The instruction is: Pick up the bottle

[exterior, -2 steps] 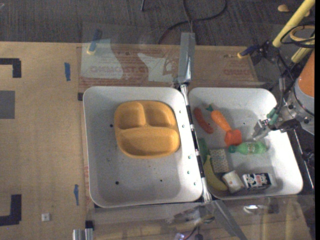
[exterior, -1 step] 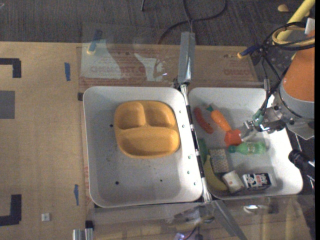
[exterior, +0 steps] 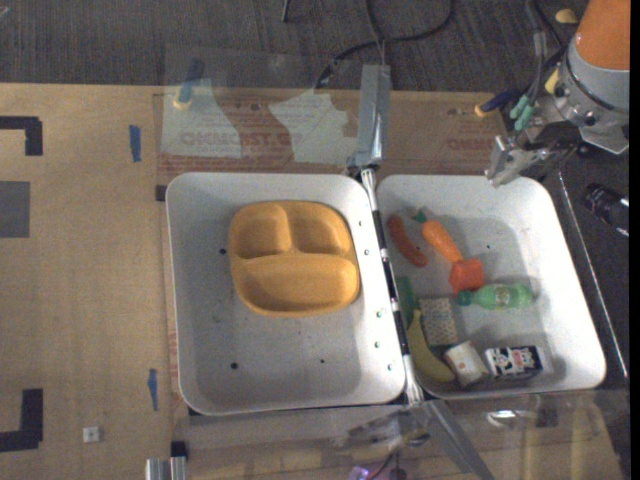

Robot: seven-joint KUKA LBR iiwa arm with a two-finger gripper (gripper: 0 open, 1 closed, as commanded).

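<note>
The bottle point(exterior: 497, 295) is small and green with a pale label. It lies on its side in the right bin point(exterior: 560, 268), a little right of the bin's middle, with its cap toward the left. My gripper point(exterior: 506, 162) hangs above the bin's far right corner, well behind the bottle and apart from it. Nothing shows in it.
Around the bottle lie a carrot point(exterior: 440, 238), a red sausage point(exterior: 407, 240), an orange-red block point(exterior: 466, 274), a banana point(exterior: 425, 353), a white cup point(exterior: 465, 361) and a black-and-white carton point(exterior: 512, 361). The left bin point(exterior: 200, 348) holds an orange divided plate point(exterior: 293, 256).
</note>
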